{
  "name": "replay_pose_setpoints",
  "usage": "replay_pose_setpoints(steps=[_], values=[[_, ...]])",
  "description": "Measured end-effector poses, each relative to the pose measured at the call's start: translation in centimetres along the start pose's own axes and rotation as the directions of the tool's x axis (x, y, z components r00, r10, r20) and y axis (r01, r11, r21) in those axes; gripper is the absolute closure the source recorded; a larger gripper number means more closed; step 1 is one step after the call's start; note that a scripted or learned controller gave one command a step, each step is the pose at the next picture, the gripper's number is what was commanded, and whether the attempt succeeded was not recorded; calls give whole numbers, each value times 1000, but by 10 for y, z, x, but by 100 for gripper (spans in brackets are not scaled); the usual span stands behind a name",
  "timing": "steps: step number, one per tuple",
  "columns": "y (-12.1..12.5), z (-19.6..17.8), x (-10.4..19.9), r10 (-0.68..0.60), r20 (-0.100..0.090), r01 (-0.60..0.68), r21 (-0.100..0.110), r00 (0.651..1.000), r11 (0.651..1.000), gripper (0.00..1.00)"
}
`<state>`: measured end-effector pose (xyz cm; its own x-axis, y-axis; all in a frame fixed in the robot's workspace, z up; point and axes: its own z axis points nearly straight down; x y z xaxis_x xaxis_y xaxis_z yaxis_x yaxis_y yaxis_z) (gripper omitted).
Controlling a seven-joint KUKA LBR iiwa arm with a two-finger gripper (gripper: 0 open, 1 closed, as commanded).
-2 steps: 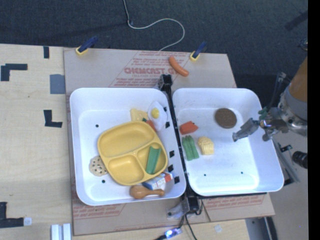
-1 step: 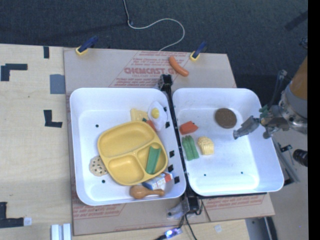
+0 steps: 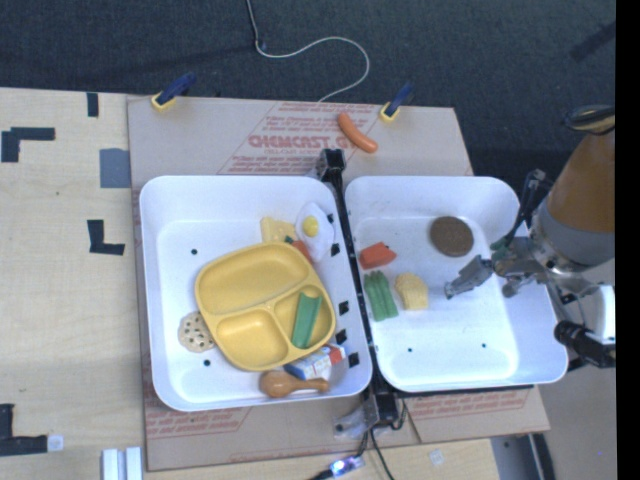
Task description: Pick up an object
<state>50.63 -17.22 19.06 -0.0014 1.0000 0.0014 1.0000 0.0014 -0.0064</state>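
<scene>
The gripper (image 3: 462, 284) hovers low inside the right shallow white bin (image 3: 520, 353), just beside a pale yellow block (image 3: 411, 291). How far it is open I cannot tell, and nothing is seen in its grasp. A round brown disc (image 3: 451, 235) lies nearby.

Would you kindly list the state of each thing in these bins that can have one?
End effector: over the right bin, holding nothing.
Yellow tray: upright in the left bin, green piece in one compartment.
Brown disc: lying flat, untouched.
Green block: lying beside a yellow piece.
Fried egg: propped against the divider.
</scene>
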Motion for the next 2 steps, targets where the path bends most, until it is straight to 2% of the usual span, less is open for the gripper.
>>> replay_pose_setpoints(steps=[2], values=[[-1, 108, 9, 0, 2, 0, -4, 1000, 1000, 0]])
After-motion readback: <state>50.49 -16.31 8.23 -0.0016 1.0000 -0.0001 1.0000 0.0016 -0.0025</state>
